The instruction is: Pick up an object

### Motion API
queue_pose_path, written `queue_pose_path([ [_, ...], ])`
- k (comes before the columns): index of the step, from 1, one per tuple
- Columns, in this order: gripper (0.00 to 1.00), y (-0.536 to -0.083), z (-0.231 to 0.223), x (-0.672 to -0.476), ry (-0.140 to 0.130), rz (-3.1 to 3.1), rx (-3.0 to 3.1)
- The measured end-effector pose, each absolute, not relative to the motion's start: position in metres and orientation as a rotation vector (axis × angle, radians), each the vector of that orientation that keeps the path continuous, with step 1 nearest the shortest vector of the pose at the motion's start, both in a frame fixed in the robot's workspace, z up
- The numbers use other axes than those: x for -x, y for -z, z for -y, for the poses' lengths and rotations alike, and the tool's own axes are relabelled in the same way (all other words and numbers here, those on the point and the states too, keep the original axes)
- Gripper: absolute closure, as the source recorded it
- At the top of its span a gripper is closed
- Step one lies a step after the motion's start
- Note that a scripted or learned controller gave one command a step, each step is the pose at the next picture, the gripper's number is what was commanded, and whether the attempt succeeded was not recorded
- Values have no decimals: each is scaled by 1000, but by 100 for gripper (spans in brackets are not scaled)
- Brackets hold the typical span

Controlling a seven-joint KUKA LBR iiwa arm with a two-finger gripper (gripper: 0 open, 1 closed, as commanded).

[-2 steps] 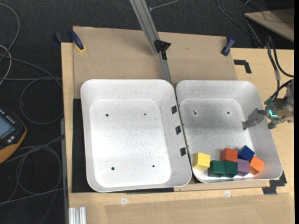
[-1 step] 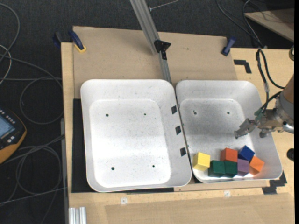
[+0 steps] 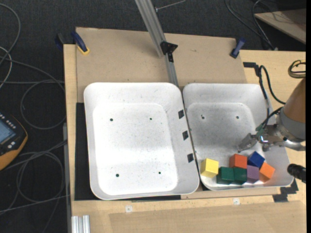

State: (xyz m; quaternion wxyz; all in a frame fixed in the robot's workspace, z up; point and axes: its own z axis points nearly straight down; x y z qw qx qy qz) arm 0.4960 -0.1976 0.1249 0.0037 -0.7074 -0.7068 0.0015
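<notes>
1. Blocks lie huddled in the near right corner of the right shallow white plastic bin [image 3: 218, 101]: a yellow cube [image 3: 210, 167], a dark green block [image 3: 231, 174], a red-orange cube [image 3: 238, 160], a purple cube [image 3: 253, 172], a blue cube [image 3: 256, 158] and an orange cube [image 3: 267, 170].
2. Yellow cube sits furthest left in the group, just beside the dark green block; the purple cube touches the green block's right end, and the orange cube is at the far right by the bin wall.
3. Grey arm with its orange band [image 3: 294, 111] comes in from the right edge, and its tool [image 3: 252, 141] hangs over the right bin, just above the red-orange and blue cubes.
4. Whether the tool is spread or pressed together cannot be told; no block can be made out in it.
5. Left shallow white plastic bin [image 3: 131, 140] sits beside the right one on the tan wooden counter [image 3: 121, 57].
6. Slanted grey metal rail [image 3: 155, 23] runs down to the gap between the two bins.
</notes>
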Motion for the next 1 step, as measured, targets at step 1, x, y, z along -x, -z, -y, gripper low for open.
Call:
queue_pose_path([
  [1, 0, -98, 197, -495, -2, 2217, 2218],
])
